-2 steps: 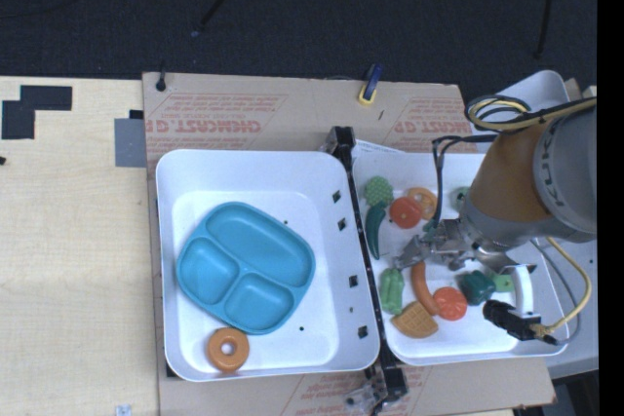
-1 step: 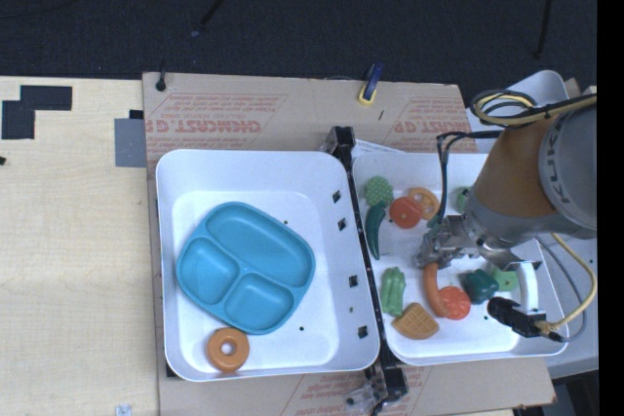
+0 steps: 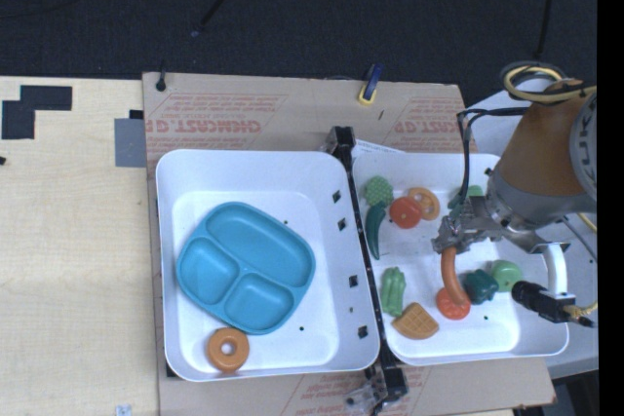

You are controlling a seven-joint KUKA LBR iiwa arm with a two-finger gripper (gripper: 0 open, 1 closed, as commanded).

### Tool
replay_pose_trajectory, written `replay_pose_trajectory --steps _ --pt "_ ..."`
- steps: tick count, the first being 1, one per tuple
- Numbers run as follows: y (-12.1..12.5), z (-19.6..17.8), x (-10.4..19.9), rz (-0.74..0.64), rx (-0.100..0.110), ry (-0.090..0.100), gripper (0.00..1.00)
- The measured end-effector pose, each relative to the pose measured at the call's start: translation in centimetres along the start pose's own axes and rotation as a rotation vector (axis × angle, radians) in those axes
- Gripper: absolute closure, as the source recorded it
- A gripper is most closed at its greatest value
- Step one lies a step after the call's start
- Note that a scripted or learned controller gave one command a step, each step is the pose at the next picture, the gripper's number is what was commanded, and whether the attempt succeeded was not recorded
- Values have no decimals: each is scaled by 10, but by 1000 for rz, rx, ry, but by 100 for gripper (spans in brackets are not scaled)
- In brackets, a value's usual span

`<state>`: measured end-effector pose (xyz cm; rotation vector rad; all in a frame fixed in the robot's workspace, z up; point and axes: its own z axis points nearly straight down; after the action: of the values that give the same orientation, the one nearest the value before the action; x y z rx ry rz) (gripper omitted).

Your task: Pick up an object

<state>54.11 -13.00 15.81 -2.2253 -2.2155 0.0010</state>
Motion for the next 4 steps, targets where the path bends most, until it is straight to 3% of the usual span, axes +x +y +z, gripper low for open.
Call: replay_pose_trajectory --steps 2,4 --pt "-3 -70 -7 -6 -1 0 100" --pt "16 -57 97 -8 2 1 100"
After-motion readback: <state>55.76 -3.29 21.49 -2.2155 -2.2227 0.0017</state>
